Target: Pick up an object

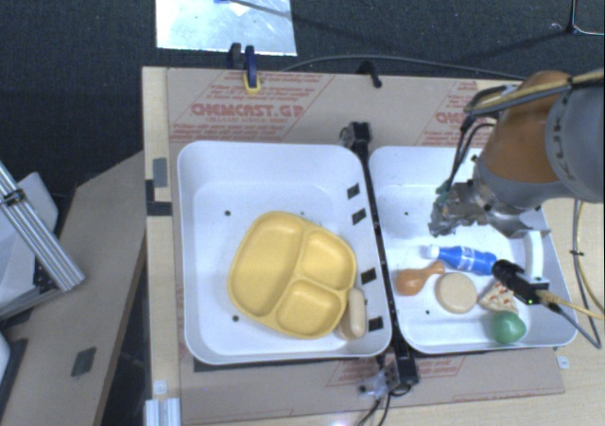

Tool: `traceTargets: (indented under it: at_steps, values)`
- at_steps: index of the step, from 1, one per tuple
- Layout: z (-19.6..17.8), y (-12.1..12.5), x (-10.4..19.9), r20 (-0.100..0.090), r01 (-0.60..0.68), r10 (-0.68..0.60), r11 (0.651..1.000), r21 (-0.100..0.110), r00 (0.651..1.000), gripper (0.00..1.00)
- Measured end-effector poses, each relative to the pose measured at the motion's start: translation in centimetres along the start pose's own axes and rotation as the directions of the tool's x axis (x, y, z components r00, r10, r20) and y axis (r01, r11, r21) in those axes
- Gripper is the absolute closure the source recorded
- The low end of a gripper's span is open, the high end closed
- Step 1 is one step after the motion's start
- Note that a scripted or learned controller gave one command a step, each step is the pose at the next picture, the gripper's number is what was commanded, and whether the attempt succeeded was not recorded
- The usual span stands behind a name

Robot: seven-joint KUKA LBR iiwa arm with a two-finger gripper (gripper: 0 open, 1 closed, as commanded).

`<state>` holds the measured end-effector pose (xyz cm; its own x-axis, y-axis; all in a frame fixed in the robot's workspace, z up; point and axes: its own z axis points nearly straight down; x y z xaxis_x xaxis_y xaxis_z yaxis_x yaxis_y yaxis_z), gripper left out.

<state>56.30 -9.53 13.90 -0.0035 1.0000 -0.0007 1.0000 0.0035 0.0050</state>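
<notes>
In the right bin point(406, 178) lie a blue bottle point(465, 258) on its side, an orange-brown drumstick point(416, 278), a round beige bun point(457, 293), a small pizza slice point(495, 298) and a green ball point(508, 327). My gripper point(448, 216) hangs over the middle of this bin, just above and to the left of the bottle. Nothing shows in its grasp.
The left bin point(217, 178) holds a yellow divided plate point(291, 273) with a beige oblong piece point(354, 313) at its right rim. A black divider with clips point(371, 226) runs between the bins. The grey arm point(539, 145) crosses the right bin's far right side.
</notes>
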Motion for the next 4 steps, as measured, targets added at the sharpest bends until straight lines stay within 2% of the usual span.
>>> traceTargets:
  at_steps: [1,2,3,4]
  values:
    - [-4.6,0.6,0.6,0.0,0.001,-0.001,1.0,-0.001,1.0,1.0]
    - [-9.5,0.0,0.2,0.0,0.0,0.0,1.0,-0.002,1.0,1.0]
    - [-9.6,0.2,6.6,-0.003,0.007,-0.007,1.0,0.003,1.0,1.0]
    - [-10.0,0.0,11.2,-0.002,0.006,-0.006,1.0,0.003,1.0,1.0]
